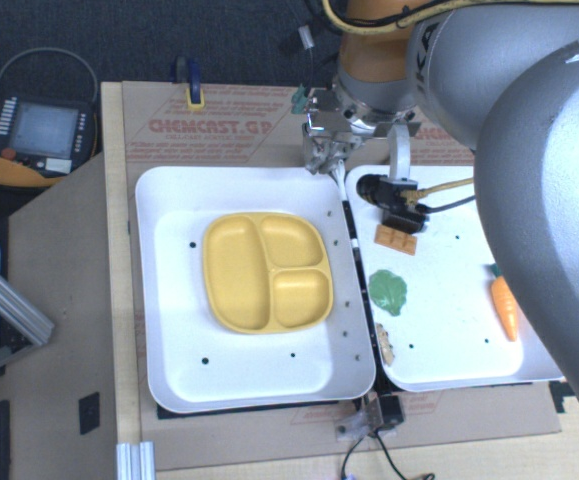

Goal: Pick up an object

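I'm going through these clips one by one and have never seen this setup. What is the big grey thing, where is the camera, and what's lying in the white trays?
The big grey shape is a robot arm, reaching in from the right. One fixed camera looks down at a slant on a bench with two white bins. The left bin holds a yellow divided plate. The right bin holds a brown piece, a green item, an orange carrot and a small scrap. The gripper is at the bins' far edge, holding nothing I can see.

red print on the cardboard sheet reads "chemcast gp".
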Tool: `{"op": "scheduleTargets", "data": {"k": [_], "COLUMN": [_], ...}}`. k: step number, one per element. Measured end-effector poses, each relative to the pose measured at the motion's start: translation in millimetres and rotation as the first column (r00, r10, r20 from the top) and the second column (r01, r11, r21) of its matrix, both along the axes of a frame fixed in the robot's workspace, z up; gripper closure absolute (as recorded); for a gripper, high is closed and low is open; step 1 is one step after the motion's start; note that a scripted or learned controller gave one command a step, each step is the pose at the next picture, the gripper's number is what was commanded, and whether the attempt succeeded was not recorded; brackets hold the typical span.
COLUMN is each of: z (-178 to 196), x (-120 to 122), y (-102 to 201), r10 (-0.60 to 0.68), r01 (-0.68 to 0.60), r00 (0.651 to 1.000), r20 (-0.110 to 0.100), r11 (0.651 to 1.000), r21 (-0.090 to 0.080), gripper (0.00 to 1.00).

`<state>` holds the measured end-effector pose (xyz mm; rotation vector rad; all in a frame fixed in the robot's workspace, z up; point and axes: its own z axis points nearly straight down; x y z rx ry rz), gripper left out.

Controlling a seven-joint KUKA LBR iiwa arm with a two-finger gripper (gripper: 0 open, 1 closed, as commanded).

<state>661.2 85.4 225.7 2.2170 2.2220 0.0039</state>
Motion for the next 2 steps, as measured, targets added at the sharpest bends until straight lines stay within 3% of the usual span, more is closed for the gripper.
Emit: {"op": "scheduleTargets", "data": {"k": [1, 2], "z": [1.3, 1.2], "x": [0.7, 0.6], "y": [0.5, 0.5], "r10": [-0.001, -0.001], "r01": [0.001, 0.001], "r00": [1.000, 1.000], "r20": [-0.001, -0.001], "r11": [1.000, 1.000], "r21": [-0.001, -0.001], "gripper": [1.00, 0.00]}}
